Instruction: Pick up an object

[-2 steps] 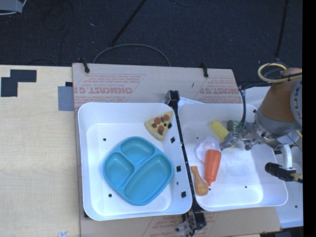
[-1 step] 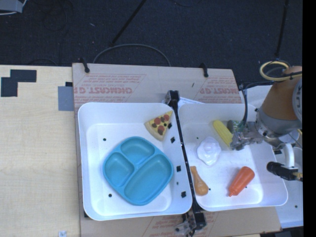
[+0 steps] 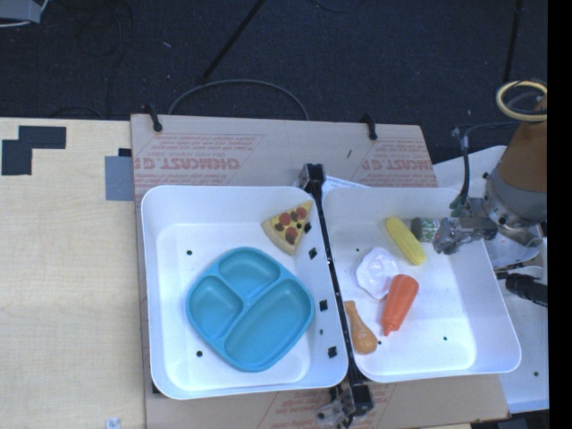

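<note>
- We see two bins on the bench: the left bin and the right bin, meeting at a central divider
- The gripper sits over the right bin's far-right part, near its right wall, with the arm reaching in from the right
- Something small and greenish lies just left of the gripper; we cannot identify it
- Jaw state: we cannot tell from this view whether the jaws stand wide or narrow, and we see nothing clearly held between them
- We judge the corn the nearest candidate: it lies in the far half of the right bin, just left of the gripper
- The corn's long axis runs diagonally, from the bin's far-left side toward its near-right side
- The carrot lies nearer the bin's middle, its long axis steeply diagonal; a white object touches its upper left
- A tan drumstick lies by the divider at the near-left
- The left bin holds a blue plate and a pizza slice at its far-right corner
- For the corn, we judge a short leftward travel and a jaw line set across its diagonal would be required
</note>
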Controlling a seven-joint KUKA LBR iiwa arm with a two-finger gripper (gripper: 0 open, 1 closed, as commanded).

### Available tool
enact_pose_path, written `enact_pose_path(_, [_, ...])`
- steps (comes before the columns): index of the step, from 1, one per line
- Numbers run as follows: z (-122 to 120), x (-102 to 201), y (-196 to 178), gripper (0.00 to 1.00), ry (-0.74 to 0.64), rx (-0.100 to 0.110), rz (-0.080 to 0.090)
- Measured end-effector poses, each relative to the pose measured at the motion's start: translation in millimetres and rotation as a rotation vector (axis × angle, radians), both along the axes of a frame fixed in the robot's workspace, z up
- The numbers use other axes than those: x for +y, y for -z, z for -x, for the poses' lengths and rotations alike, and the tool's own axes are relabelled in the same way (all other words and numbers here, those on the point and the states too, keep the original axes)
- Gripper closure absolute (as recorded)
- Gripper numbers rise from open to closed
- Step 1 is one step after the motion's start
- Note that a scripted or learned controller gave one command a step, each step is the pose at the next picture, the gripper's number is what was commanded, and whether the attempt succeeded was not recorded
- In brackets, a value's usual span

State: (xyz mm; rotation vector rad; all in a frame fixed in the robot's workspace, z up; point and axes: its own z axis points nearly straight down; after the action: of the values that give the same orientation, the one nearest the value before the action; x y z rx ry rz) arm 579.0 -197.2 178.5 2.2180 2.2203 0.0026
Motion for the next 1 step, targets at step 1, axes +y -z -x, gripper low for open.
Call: enact_pose_path(1, [4.6, -2.1, -62.0, 1.0, 0.0, 0.0, 0.0])
